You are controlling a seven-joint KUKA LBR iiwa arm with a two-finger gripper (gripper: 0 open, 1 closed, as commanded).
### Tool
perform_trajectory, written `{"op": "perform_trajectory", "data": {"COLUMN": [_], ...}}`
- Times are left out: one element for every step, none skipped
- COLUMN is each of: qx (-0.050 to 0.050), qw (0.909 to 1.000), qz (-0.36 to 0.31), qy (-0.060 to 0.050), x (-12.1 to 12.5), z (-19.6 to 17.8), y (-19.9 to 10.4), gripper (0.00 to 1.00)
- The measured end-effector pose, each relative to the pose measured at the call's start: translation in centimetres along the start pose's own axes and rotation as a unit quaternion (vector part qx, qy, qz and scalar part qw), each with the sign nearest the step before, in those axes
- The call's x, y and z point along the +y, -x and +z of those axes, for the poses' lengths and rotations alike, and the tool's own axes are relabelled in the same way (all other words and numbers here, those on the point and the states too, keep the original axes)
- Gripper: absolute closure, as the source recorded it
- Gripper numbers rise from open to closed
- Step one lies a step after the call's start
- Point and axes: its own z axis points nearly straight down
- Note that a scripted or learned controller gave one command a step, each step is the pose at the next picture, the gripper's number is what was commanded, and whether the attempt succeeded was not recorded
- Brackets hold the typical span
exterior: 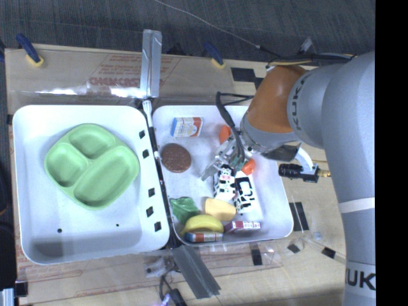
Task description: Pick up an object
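The tool hangs low in the right bin, near that bin's middle; whether it is spread or closed I cannot tell, as the wrist hides it. Just beneath it, toward the desk's near edge, lies the likeliest target, a black-and-white patterned object, its long axis running roughly from far edge to near edge. A brown disc sits just to its left, and a yellow banana lies nearer the bin's front wall.
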Motion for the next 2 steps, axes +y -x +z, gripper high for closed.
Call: {"op": "perform_trajectory", "data": {"qx": [0.001,0.001], "qw": [1.0,0.9955], "qz": [-0.003,0.095], "qy": [0.0,0.001], "x": [-1.0,-2.5], "z": [0.1,0.1], "y": [-5.2,-8.6], "gripper": [0.0,0.0]}}
